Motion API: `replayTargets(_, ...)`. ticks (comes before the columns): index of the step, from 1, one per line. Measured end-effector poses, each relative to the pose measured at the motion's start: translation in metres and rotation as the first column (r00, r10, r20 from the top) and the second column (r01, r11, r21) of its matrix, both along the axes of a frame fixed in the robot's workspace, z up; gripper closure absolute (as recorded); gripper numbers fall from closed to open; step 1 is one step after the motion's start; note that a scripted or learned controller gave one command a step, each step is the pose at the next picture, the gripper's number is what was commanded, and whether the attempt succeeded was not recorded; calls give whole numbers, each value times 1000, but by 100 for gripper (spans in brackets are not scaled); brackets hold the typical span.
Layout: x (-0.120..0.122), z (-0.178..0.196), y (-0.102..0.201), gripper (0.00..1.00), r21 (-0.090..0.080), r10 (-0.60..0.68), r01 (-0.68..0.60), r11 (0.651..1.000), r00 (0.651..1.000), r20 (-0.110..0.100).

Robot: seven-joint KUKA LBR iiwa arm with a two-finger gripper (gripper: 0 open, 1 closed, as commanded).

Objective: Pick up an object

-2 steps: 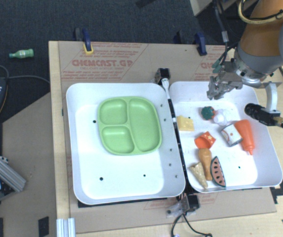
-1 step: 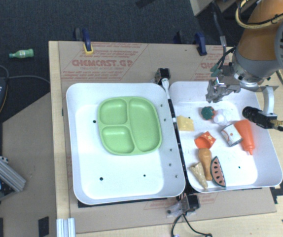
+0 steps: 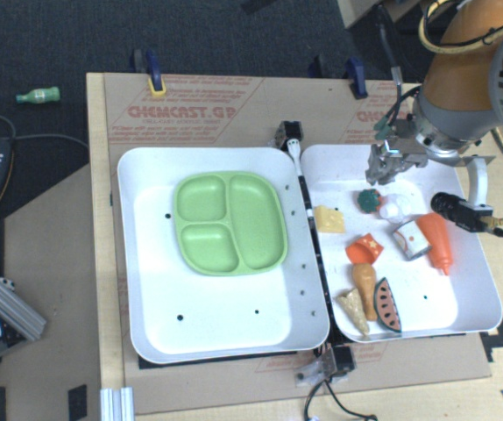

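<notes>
Teal object [image 3: 370,201] (small, roundish, perhaps a toy) beneath gripper [image 3: 379,179].

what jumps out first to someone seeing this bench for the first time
A pale green divided plate lies alone in the left bin, the largest patch of colour. The right bin holds a scatter of small toy foods, among them an orange carrot and a watermelon slice. The gripper hangs over that bin's far end, beside a small green piece.

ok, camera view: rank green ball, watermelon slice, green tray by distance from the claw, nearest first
1. Green ball, right bin, just below the claw.
2. Watermelon slice, near the right bin's front edge.
3. Green tray, in the left bin, across the divider.
</notes>
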State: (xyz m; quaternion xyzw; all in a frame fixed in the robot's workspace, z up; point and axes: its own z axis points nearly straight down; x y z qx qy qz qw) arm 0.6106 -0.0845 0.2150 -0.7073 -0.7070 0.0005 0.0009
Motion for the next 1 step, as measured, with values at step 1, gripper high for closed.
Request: replayTargets(1,0,14,11,100,-1,2,-2,1000,1000,5)
